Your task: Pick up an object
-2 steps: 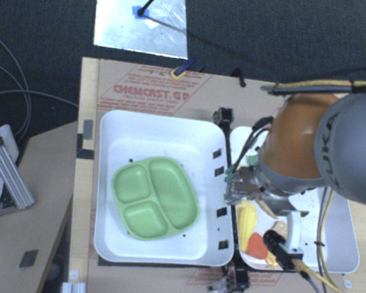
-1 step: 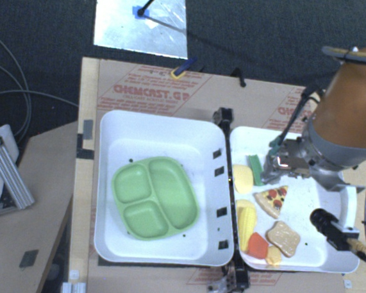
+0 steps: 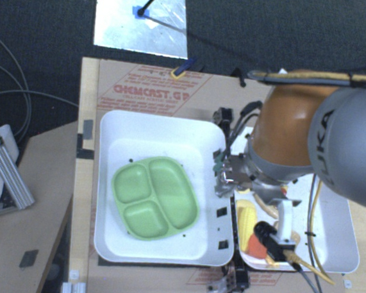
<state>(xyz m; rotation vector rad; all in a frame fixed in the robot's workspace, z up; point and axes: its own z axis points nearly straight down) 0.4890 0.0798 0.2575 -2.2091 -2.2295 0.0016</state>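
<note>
Camera view: on the bench (image 3: 38, 180), a brown cardboard sheet with red lettering (image 3: 151, 89) carries two shallow white plastic bins with rounded corners. The left white bin (image 3: 110, 135), at the middle of the frame, holds a smooth pale-green plastic plate with three compartments (image 3: 155, 198), lying flat and turned at an angle. The right white bin (image 3: 348, 252), at the lower right, is largely covered by the grey arm with its glossy orange band (image 3: 287, 130). The metal hand (image 3: 226, 178) sits over the seam where the two bins meet, just right of the plate's upper right edge. Whether it is open or closed cannot be told, and nothing is seen gripped in it. Just below and right of the hand, in the right bin, lies a bumpy yellow ear of toy corn (image 3: 245, 221), with a small red-orange object (image 3: 256, 247) beside its lower end.
</note>
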